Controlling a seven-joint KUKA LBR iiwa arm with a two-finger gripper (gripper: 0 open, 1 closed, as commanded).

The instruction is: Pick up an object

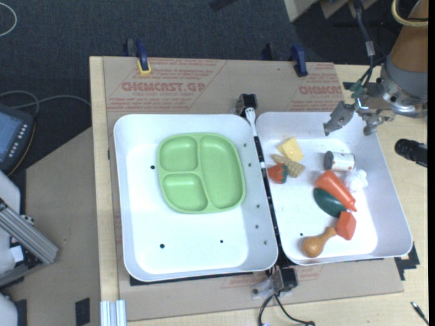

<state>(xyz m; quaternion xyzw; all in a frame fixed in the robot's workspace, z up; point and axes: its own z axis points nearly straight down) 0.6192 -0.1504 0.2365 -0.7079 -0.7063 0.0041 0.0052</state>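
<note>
My gripper (353, 122) hangs over the far edge of the right bin (380, 246), its two fingers spread open with nothing between them. Below it in that bin lie a yellow cheese wedge (291, 149), a small red strawberry-like piece (276, 174), a grey and white cylinder (338, 160), an orange carrot (334, 187), a dark green vegetable (328, 203), a red piece (346, 225) and a tan drumstick shape (317, 244). The cylinder lies nearest, just below the fingers.
The left bin (136, 243) holds a green three-section plate (201, 172). A white crumpled scrap (357, 178) sits by the carrot. Blue clamps (142, 55) (298, 60) grip the board's far edge. A black divider (261, 175) runs between the bins.
</note>
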